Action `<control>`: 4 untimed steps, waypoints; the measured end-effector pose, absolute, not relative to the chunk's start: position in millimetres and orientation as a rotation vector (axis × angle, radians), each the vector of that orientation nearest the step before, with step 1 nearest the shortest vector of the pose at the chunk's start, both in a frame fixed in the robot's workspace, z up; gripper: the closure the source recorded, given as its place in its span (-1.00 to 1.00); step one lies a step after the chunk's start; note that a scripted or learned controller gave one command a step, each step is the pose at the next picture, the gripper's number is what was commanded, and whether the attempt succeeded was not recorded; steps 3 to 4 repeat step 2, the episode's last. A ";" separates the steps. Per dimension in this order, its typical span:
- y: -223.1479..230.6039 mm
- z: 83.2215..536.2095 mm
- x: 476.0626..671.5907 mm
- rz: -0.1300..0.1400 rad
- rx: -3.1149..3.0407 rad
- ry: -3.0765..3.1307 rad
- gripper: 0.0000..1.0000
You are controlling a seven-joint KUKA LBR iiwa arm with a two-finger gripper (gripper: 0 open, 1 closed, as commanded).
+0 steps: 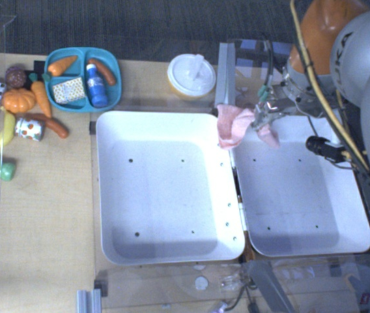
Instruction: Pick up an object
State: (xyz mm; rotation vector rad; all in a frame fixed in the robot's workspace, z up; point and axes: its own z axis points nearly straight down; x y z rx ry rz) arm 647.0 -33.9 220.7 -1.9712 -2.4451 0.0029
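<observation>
A pink cloth (234, 124) hangs at the far end of the divider between the two white bins, over the far left corner of the right bin (302, 240). My gripper (263, 116) comes in from the right and is shut on the cloth's right part. One pink fold droops below the fingertips, and the rest trails left towards the rim of the left bin (107, 194). The grey arm with its orange band (322, 18) fills the upper right.
On the wooden bench to the left are a blue divided plate (110, 64) with toy food, loose toy vegetables (32, 103), a banana and a green item. A white lidded cup (191, 75) stands behind the left bin. Cables (328, 150) hang over the right bin.
</observation>
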 end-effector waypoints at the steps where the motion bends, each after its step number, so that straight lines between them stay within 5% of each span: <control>1: -16.8 212.4 668.4 0.007 -2.070 -2.360 1.00; 4: -39.0 179.6 667.7 0.010 -2.184 -2.252 1.00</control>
